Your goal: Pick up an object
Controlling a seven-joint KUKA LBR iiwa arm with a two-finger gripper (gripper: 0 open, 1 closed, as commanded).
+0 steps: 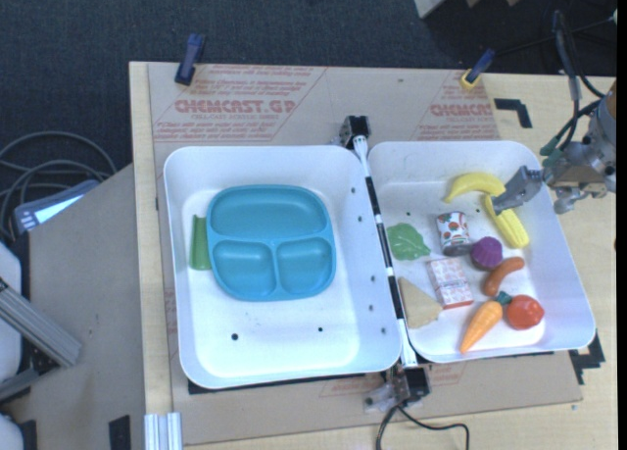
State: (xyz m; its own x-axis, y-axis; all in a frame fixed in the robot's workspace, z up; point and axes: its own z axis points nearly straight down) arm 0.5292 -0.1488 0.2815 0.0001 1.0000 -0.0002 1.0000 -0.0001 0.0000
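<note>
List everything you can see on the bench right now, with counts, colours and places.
left bin: 1, white, left half of bench
right bin: 1, white, right half of bench
divided plate: 1, light blue, in left bin
green piece: 1, green, against the plate's left edge
banana: 1, yellow, upper right bin
corn cob: 1, yellow, below the banana
can: 1, red and white, middle of right bin
lettuce leaf: 1, green, left side of right bin
eggplant: 1, purple
sausage: 1, orange-red
small box: 1, white and red
carrot: 1, orange
tomato: 1, red
gripper: 1, grey, over the banana and corn cob
</note>
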